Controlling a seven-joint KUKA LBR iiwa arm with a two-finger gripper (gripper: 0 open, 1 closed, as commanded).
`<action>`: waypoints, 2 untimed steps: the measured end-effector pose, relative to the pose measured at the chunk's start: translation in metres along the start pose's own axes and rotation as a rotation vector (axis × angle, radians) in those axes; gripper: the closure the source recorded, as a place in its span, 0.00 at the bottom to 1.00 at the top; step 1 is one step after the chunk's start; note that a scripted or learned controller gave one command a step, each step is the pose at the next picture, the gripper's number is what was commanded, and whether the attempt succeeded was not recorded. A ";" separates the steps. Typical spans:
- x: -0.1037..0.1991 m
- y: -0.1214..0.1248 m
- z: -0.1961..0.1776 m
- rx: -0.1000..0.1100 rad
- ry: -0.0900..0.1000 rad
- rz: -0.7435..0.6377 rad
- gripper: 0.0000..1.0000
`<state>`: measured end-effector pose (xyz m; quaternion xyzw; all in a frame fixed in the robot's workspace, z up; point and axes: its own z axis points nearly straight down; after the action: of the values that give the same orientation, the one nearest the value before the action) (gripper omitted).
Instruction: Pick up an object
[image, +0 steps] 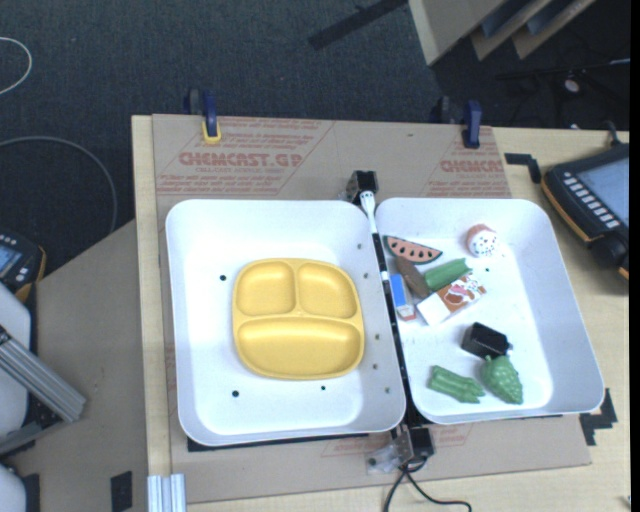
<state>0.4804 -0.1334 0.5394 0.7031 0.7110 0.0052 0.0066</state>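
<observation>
White bins sat side by side on the brown cardboard sheet (300, 150), which was clamped at the far edge w/ two blue clamps (209, 112). From my feed, the left bin (200, 400) carried just a yellow divided tray (297, 318), three compartments, lying flat near the bin's middle.

All the pickable stuff was in the right bin (560, 290). Far side: a watermelon slice (413, 248) and, well to its right, a small round white-and-red piece (481, 241). Just below the slice lay a green pickle-shaped piece (446, 271), tilted, touching a white-and-red block (452, 298). A blue-and-white item (399, 295) lay along the bin's left wall, beside that block. Near side: a black block (486, 341), w/ a bumpy green piece (503, 379) just below it and another green piece (455, 384) to that one's left, close but apart.

I couldn't tell the claw's state from this feed, so no call on spread vs. pinched.
</observation>
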 end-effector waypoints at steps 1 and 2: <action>-0.094 -0.007 0.143 0.030 0.004 0.020 1.00; -0.046 -0.001 -0.005 -0.002 -0.004 0.006 1.00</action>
<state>0.4800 -0.1790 0.5441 0.7052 0.7089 0.0046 0.0088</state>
